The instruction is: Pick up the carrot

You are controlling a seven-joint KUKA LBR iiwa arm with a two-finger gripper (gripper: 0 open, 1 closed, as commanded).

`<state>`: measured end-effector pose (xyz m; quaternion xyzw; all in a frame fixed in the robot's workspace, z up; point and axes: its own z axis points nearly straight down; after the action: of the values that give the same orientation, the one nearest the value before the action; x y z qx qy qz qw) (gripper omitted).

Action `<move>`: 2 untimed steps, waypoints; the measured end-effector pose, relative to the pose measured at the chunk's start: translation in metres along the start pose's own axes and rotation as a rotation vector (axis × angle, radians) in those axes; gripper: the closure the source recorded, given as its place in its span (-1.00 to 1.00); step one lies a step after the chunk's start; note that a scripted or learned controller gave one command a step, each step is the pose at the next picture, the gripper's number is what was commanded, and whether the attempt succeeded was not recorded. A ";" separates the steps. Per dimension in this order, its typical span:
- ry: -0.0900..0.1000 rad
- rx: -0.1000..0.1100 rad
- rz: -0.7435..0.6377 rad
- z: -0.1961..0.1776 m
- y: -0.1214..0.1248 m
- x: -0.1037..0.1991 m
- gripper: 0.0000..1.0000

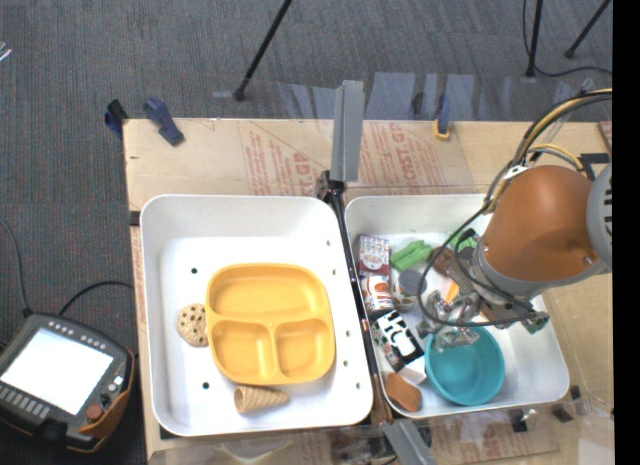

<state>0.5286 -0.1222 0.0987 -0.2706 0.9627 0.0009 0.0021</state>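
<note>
The carrot point(450, 293) shows as a small orange piece in the right bin point(555, 368), a little above the bowl point(465, 371) and mostly covered by the wrist of the arm point(540, 228). The tool point(455, 325) hangs between this orange piece and the upper rim of the bowl, very near to both. The wrist and some cables hide it in part, so I cannot tell if it is apart or together, or if it touches the carrot. The bowl is teal and stands upright in the lower part of the right bin. Just left of the bowl lies a black and white packet point(397, 338), and at the lower left of the bowl a brown flat thing point(403, 391) lies almost touching its rim. Above and left of the bowl are a red and white packet point(374, 253) and a green thing point(410, 253). Well to the left of the bowl, in the left bin point(165, 253), a yellow tray point(270, 298) with three compartments lies flat. A cookie point(192, 325) touches the left edge of the tray, and a cone point(260, 398) lies just below it. Both bins rest on the desk point(230, 158), which is covered with cardboard. Far left of the bowl, beside the desk, a pendant point(55, 378) with a bright screen lies on the floor.
</note>
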 end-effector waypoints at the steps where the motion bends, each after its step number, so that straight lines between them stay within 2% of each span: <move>1: -0.010 0.008 0.018 -0.142 -0.048 -0.111 1.00; 2: 0.009 -0.006 0.087 -0.062 -0.094 -0.047 1.00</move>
<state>0.6175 -0.1784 0.1605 -0.2285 0.9735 0.0024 -0.0030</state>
